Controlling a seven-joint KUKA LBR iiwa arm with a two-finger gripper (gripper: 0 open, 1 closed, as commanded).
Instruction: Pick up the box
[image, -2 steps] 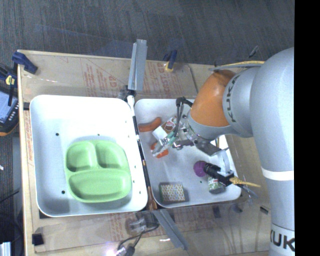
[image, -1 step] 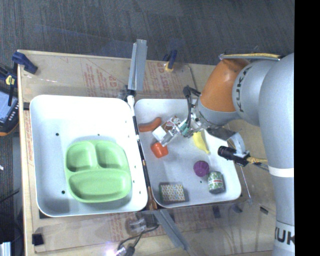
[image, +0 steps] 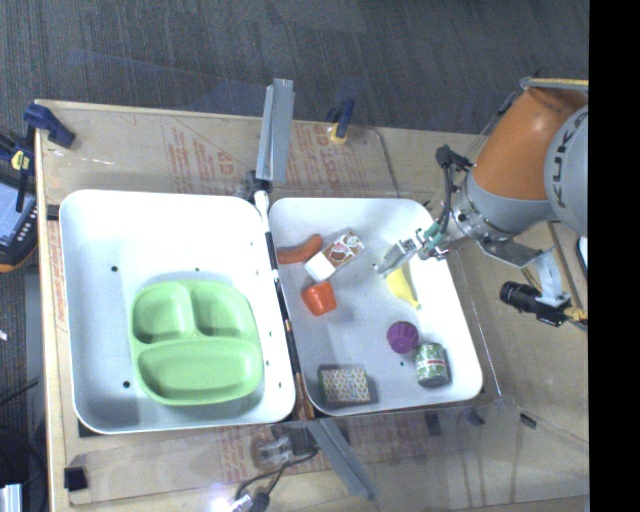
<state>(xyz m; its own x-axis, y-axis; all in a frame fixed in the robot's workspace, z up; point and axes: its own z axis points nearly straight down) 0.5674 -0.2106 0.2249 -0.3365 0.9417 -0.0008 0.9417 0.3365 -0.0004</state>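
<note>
A flat patterned box (image: 345, 384) lies at the front of the right bin (image: 462, 318), near its front wall. A smaller brown and white carton (image: 346, 249) lies tilted near the back of the same bin. My gripper (image: 398, 260) hangs over the bin's back right area, just above the top end of a yellow banana (image: 404, 287). It is to the right of the carton and well behind the patterned box. Nothing shows held in it.
The right bin also holds a sausage (image: 298, 250), a white block (image: 319, 266), an orange cup (image: 319, 298), a purple object (image: 403, 336) and a green can (image: 432, 364). A green divided plate (image: 198, 343) lies in the left bin (image: 90, 230).
</note>
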